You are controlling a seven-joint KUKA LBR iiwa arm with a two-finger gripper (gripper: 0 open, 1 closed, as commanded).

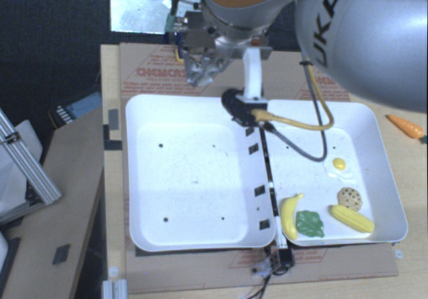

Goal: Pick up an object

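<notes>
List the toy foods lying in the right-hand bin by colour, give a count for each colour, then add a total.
Yellow: 2, the banana and the corn cob
Green: 1, the leafy piece
Brown: 1, the cookie
White with a yellow yolk: 1, the fried egg
Total: 5

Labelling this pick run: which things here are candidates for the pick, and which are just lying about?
Job:
banana
green leaf
corn
cookie
fried egg
gripper

Lying about:
carrot on the bench
left bin
cables
</notes>
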